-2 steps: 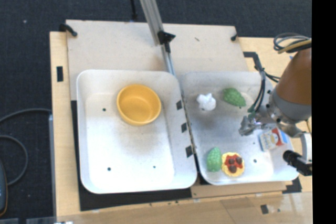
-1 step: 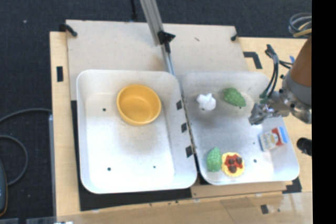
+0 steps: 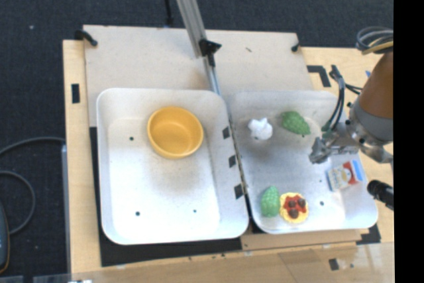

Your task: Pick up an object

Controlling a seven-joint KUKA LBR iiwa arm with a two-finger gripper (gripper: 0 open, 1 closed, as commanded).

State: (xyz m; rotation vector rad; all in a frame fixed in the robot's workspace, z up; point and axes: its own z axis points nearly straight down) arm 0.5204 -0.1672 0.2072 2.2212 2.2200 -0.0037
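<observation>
Over in the right-hand white bin (image 3: 291, 225) you've got a few candidates, and the closest one to your tool (image 3: 322, 149) is the flat red, white and blue packet (image 3: 346, 175) lying just beside it, toward the bin's near right corner. My guess is it's light and a bit crinkly, so it'll sit low and be hard to get under; you'd want to pinch it across the short side, not from the top face.

Easier bets, probably: the bumpy green plastic fruit (image 3: 295, 122) up near the far wall, or the second green lumpy piece (image 3: 269, 201) at the near edge, which is touching or nearly touching the round yellow toy with red dots (image 3: 294, 207). Those look rigid and light, so grab across the narrow middle. The small white crumpled thing (image 3: 260, 129) looks soft, should squash fine.

The yellow plastic bowl (image 3: 175, 132) sits alone in the left white bin (image 3: 116, 209), well apart from everything; take it by the rim if you go there.

As for the tool, it hangs low over the right bin's floor, and honestly I can't tell its state or whether it has anything; too blurry.
</observation>
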